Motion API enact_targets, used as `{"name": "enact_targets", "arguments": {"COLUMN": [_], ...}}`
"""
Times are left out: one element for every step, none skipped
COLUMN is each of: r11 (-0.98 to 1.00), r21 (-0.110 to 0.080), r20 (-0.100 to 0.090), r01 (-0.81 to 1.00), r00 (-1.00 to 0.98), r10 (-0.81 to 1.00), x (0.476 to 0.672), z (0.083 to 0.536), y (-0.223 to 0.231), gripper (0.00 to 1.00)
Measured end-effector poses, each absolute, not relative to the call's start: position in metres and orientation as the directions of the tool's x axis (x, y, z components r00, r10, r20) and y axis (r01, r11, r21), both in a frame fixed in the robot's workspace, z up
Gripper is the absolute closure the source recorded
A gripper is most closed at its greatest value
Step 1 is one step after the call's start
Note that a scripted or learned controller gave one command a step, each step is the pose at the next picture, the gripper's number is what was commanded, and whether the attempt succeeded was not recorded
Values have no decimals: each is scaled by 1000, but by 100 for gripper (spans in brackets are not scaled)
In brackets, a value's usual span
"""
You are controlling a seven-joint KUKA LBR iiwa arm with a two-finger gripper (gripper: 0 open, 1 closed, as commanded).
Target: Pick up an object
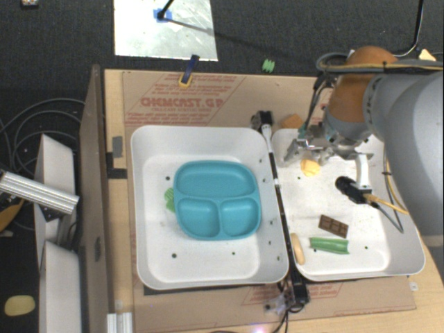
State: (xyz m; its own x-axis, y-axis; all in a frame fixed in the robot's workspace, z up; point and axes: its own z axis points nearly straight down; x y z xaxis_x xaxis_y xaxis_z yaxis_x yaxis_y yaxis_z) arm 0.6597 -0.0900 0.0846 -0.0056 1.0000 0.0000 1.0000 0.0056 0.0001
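Camera view has the gripper [309, 152] low in the right-hand bin [388, 250], right over a yellow piece [311, 166], probably lined up to grab it; how its jaws stand I cannot tell from here

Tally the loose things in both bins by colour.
Blue: 1, divided plate
Green: 2, scrap at the plate's left edge, and stick
Yellow: 1, lump
Brown: 1, block
Tan: 1, oblong piece
Total: 6
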Motion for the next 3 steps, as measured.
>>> {"name": "enact_targets", "arguments": {"r11": [7, -3, 3], "r21": [6, 9, 4], "r20": [-1, -4, -1], "r01": [1000, 1000, 1000], "r00": [-7, 3, -3], "r10": [1000, 1000, 1000], "x": [661, 658, 657], "z": [97, 178, 173], "y": [-90, -158, -154], "gripper": [100, 100, 0]}}
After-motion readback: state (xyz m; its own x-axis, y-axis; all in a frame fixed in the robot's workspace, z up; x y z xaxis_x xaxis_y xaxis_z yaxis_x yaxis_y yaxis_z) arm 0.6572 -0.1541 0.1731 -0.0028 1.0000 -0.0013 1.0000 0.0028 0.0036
